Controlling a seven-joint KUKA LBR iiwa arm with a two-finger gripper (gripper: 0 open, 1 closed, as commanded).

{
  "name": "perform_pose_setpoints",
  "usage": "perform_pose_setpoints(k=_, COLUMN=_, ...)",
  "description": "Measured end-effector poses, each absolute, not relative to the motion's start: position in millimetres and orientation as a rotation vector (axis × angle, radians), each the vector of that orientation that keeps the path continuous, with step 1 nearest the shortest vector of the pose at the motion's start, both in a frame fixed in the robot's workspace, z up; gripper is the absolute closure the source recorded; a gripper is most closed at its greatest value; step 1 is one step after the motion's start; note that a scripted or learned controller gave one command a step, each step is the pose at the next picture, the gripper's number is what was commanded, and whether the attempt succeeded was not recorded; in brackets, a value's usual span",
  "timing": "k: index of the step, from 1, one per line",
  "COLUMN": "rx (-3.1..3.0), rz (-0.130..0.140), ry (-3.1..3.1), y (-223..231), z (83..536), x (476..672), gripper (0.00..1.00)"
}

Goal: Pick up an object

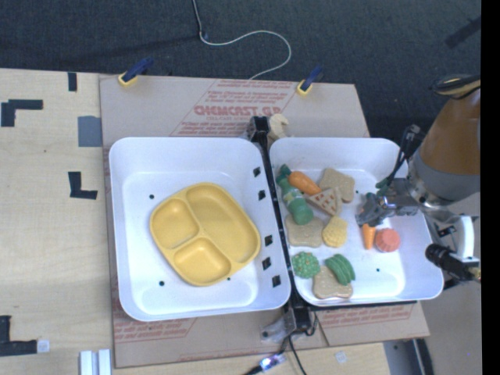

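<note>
The end effector (373, 212) hangs low in the right bin (394, 286) – I cannot tell its state. The small carrot (368, 235) lies just below it, long axis pointing toward it.

A yellow tray (205, 233) lies in a white bin (125, 209); the other white bin (391, 151) holds an orange carrot (303, 183).

Two white bins (125, 209), one yellow tray (205, 233), two carrots (304, 183)
</note>
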State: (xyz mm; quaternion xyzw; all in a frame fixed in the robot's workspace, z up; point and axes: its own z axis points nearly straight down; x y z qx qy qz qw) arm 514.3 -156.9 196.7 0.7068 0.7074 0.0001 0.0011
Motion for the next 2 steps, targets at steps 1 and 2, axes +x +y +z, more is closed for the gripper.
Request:
perform_pose_setpoints(k=1, rx=2.220, rz=0.000, ry=2.222, y=-157, z=226, x=514.7, gripper=1.00)
perform_pose_setpoints(k=2, rx=2.214, rz=0.002, ry=2.231, y=-97, z=232, x=529.2, gripper=1.00)
